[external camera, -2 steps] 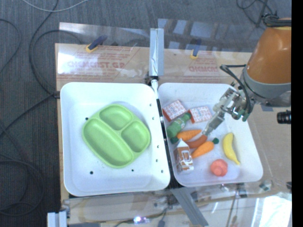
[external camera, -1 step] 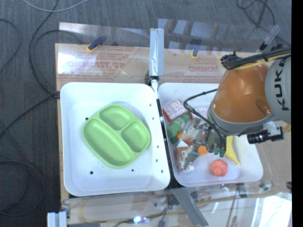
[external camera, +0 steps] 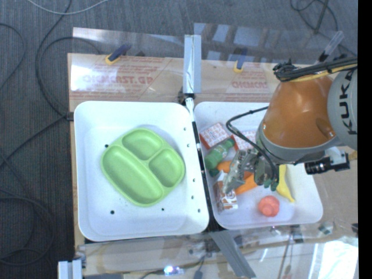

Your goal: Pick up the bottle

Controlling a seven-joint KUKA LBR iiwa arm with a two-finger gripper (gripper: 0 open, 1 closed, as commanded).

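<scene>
The bottle (external camera: 216, 157) lies on its side in the right bin (external camera: 302, 214), toward that bin's left wall, a small green thing with what looks like a darker cap end. It looks like light plastic, stiff enough to take a squeeze but smooth and round, so I would expect it to roll or squirt out if pinched near an end; the middle of its body, across the short way, seems the safest hold. It is crowded: a red and white carton (external camera: 215, 134) sits just beyond it on the far side, an orange carrot-like piece (external camera: 244, 183) and a small printed packet (external camera: 226, 198) lie nearer. The gripper (external camera: 253, 168) hangs just to the right of the bottle, low over the clutter, and I cannot tell how it is set. A yellow banana (external camera: 284, 185) and a red tomato (external camera: 268, 206) lie further right. In the left bin (external camera: 93, 214) rests a green divided plate (external camera: 143, 166).
</scene>
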